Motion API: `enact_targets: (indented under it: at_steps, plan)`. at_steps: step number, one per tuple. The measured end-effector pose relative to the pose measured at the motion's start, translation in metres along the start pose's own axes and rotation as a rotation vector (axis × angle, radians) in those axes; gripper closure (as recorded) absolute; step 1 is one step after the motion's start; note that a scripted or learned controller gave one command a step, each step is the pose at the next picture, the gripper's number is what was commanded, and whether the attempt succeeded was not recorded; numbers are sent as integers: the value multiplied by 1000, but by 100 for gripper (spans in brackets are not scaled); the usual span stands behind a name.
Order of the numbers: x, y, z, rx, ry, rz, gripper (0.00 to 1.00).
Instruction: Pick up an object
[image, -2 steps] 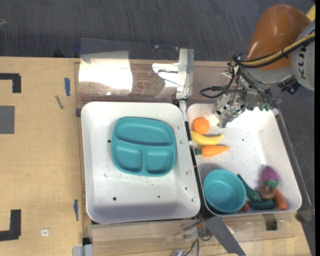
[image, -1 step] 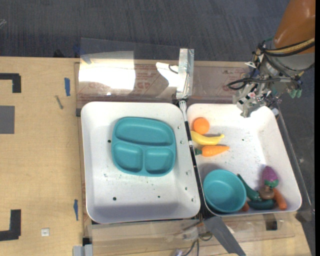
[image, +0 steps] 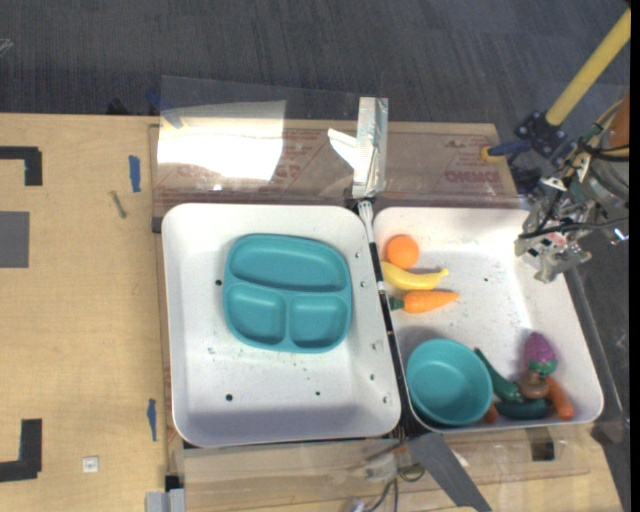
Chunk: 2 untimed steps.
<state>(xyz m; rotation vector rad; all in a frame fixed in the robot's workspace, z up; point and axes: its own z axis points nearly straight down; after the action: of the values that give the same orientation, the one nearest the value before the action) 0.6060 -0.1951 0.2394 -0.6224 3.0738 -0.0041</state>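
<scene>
In the right bin (image: 480, 235) an orange ball (image: 401, 250), a yellow banana (image: 412, 276) and an orange carrot (image: 428, 300) lie together near the left wall. A teal bowl (image: 447, 380) stands at the front left. A purple toy (image: 539, 350), a dark green toy (image: 516, 392) and a small orange piece (image: 560, 402) lie at the front right corner. My gripper (image: 551, 262) hangs at the bin's right rim, apart from all of these toys, with nothing seen between its fingers.
The left bin (image: 190, 300) holds a teal divided plate (image: 288, 291). A clear plastic sheet (image: 260, 150) lies behind both bins. A yellow pole (image: 595, 62) slants in at the top right. Wooden bench (image: 70, 300) extends to the left.
</scene>
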Motion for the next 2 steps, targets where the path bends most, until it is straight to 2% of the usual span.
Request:
enact_targets:
  at_steps: [1,2]
  plan:
    - [-73,18,93,-9,3,-132,100]
    - [-78,22,47,1,-8,45,100]
